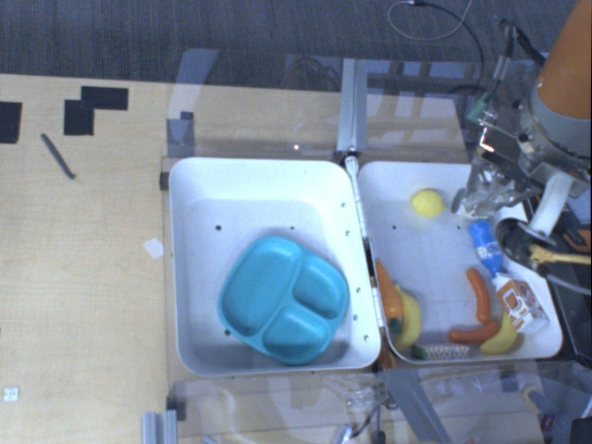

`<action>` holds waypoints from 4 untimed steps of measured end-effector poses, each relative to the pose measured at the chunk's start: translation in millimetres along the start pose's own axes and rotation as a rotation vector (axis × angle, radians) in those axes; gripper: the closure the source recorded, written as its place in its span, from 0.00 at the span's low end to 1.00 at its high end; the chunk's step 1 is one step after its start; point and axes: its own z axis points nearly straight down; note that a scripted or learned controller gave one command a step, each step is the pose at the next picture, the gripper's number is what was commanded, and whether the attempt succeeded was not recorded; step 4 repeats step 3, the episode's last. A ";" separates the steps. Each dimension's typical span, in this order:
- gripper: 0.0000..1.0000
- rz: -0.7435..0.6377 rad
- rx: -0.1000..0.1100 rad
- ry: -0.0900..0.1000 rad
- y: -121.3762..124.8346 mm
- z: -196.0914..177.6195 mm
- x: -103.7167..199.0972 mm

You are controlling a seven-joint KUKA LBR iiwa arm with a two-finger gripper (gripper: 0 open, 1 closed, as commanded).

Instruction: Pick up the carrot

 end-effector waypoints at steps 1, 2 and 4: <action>1.00 0.199 0.001 -0.001 -1.2 -32.3 20.7; 1.00 0.402 0.002 0.000 -47.3 -10.8 57.7; 1.00 0.654 0.004 -0.002 -31.7 108.3 27.9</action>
